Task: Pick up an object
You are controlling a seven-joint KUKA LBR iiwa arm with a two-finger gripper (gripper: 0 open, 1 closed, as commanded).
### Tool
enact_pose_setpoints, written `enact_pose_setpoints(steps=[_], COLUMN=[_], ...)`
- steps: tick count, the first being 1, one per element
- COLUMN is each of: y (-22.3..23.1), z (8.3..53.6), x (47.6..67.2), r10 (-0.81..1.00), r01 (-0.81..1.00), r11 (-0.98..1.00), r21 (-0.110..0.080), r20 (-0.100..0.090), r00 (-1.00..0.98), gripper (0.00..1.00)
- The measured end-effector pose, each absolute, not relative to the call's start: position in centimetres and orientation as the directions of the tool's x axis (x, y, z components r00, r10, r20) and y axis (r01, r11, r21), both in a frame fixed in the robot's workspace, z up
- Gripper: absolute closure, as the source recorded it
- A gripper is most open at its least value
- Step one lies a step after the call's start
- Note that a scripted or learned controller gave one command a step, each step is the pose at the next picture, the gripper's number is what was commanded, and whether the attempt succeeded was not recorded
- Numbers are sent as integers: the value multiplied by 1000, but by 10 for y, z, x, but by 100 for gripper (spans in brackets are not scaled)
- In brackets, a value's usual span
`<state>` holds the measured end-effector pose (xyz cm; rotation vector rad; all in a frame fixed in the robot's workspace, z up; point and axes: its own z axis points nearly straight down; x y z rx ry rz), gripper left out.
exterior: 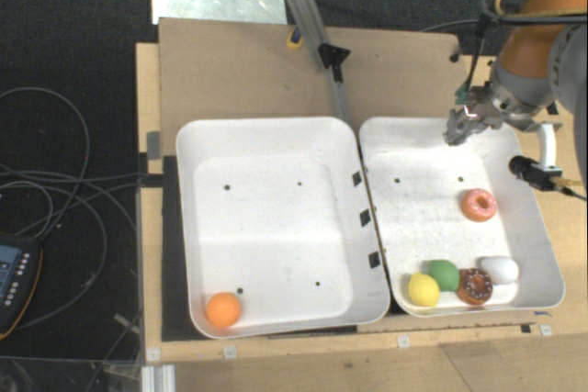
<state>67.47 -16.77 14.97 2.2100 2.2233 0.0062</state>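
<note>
1. Pink doughnut [479, 205] lies alone in the right bin [413, 197], nothing gripped.
2. Approach step: gripper [457, 135] hovers at the far rim; its opening, cannot tell.
3. Next: move over the doughnut, descend.

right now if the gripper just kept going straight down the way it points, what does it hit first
Most likely bare floor of the right bin near its far edge. The gripper points down there, and the nearest object, the pink donut, sits off to the side. Depth is hard to judge from this slant.
</note>
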Motion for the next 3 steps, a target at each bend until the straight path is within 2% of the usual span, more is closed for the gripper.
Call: enact_pose_setpoints(steps=[2,3], y=[-176,-139], z=[270,258], x=[671,646], r10=[1000,1000], r01=[1000,1000], r11=[5,8], r21=[10,0], r20=[-3,1], r00=[-5,-8], gripper=[100,100])
